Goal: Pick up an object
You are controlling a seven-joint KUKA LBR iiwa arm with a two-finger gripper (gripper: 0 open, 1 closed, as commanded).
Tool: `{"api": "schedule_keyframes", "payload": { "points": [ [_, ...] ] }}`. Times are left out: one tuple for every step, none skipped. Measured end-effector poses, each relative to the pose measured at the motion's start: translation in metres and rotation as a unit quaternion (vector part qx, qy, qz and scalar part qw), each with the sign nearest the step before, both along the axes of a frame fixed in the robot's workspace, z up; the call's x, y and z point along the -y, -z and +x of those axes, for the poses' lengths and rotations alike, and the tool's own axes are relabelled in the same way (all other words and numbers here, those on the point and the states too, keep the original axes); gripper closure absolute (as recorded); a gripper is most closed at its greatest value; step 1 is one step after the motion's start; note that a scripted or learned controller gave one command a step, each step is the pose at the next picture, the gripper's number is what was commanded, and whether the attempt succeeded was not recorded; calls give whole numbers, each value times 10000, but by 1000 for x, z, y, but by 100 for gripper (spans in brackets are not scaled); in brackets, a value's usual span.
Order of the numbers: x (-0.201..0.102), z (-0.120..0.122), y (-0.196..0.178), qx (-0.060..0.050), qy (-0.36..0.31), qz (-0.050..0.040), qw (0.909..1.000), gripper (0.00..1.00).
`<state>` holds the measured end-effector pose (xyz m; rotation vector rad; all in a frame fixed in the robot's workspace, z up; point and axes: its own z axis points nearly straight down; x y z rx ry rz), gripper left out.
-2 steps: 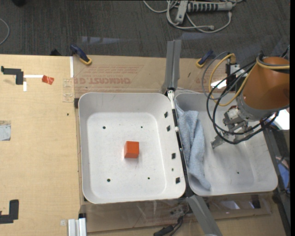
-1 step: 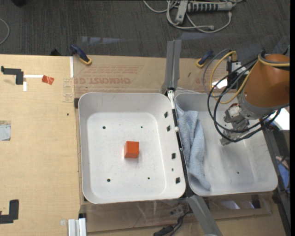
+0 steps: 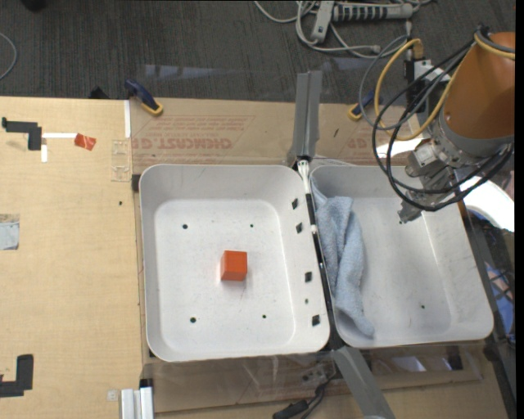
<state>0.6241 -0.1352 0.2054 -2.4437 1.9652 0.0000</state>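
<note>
An orange-red cube (image 3: 234, 266) sits near the middle of the left bin (image 3: 164, 245). A pale blue-grey cloth (image 3: 344, 262) lies crumpled along the left side of the right bin (image 3: 442, 278). The arm, with its orange band (image 3: 491, 74), hangs over the far right corner of the right bin, and cables are draped around the wrist. My gripper (image 3: 412, 200) points down toward the back of the right bin, right of the cloth and far from the cube. Nothing can be seen held in it.
A metal divider (image 3: 307, 123) runs between the two bins at the back. Cardboard (image 3: 213, 131) lies behind the bins and a wooden board (image 3: 57, 245) to the left. Cables (image 3: 344, 24) lie on the floor at the top.
</note>
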Motion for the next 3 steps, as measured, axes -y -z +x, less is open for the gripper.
{"api": "schedule_keyframes", "payload": {
  "points": [
    [44, 21, -13, 4, -1530, 0, 9882, 100],
    [74, 35, 20, 7, -2552, -2, 9669, 100],
    [46, 36, 13, 11, -4138, -17, 9103, 100]
  ]
}}
